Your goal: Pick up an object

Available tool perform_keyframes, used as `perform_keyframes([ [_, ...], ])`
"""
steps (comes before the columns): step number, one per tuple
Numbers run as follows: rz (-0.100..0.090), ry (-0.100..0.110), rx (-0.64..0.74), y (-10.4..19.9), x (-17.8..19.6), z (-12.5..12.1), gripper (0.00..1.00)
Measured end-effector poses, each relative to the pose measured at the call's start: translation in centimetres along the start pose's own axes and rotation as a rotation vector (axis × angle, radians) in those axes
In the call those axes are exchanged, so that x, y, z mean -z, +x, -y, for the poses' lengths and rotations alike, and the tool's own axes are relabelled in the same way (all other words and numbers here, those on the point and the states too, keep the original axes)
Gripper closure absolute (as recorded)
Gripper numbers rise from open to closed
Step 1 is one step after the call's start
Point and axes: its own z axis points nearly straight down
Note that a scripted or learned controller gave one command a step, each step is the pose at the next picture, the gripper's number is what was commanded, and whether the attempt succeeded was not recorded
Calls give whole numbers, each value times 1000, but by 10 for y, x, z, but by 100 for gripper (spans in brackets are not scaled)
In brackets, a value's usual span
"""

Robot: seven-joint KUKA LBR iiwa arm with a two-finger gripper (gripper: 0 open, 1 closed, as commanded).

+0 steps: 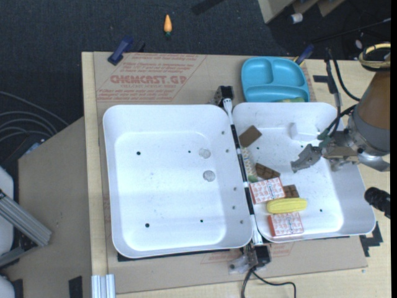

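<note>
Nothing is picked yet: the gripper hovers over the right bin, apparently empty, though whether it is open is unclear. The corn cob and cracker packets lie at the bin's near-left corner, untouched.

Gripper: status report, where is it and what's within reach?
Gripper over right bin, nothing between fingers. Corn and cards lie nearer the front. Nothing blocking.
</note>
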Motion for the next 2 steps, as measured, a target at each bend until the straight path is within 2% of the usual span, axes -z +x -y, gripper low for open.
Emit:
perform_keyframes([
  [1,1,-1,-1,18,-125,2,0],
  [2,1,-3,0,15,-158,-77,0],
])
